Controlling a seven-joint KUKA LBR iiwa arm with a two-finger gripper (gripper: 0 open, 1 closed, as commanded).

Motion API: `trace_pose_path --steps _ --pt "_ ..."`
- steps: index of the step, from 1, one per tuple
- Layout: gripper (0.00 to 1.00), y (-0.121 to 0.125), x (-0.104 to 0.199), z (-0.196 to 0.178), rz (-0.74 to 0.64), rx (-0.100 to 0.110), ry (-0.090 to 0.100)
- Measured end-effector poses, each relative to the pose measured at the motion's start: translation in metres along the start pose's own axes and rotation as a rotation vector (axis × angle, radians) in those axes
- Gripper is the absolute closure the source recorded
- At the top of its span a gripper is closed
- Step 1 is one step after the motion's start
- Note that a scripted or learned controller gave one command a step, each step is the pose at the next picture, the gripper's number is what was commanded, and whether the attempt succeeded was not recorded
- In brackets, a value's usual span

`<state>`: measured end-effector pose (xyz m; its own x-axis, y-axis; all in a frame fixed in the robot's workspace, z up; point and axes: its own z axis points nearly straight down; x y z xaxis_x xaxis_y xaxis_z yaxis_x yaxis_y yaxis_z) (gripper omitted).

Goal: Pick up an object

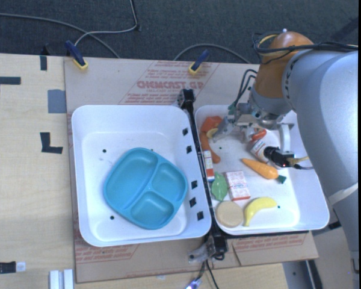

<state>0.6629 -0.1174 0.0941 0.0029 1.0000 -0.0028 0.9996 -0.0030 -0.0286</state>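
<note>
The right bin (pixel 307 212) holds several small objects: a carrot (pixel 260 168), a banana (pixel 259 208), a tan round piece (pixel 228 214), a green item (pixel 219 187), a white and red box (pixel 238 185), a small bottle (pixel 258 143) and a red-orange item (pixel 212 125) at the back left corner. My gripper (pixel 228 125) hangs low over the back of this bin, just right of the red-orange item and left of the bottle. The wrist hides part of what lies beneath it.
The left bin (pixel 84 125) contains a blue divided plate (pixel 145 187). A black divider rail (pixel 195 155) runs between the bins. The grey arm (pixel 325 119) covers the right bin's far right side. Two blue and yellow clamps (pixel 77 55) grip the cardboard's back edge.
</note>
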Motion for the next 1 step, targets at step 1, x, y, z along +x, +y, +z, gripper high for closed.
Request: trace_pose_path --steps 1 --pt "0.00 -0.1019 -0.0038 -0.0044 -0.004 -0.026 0.005"
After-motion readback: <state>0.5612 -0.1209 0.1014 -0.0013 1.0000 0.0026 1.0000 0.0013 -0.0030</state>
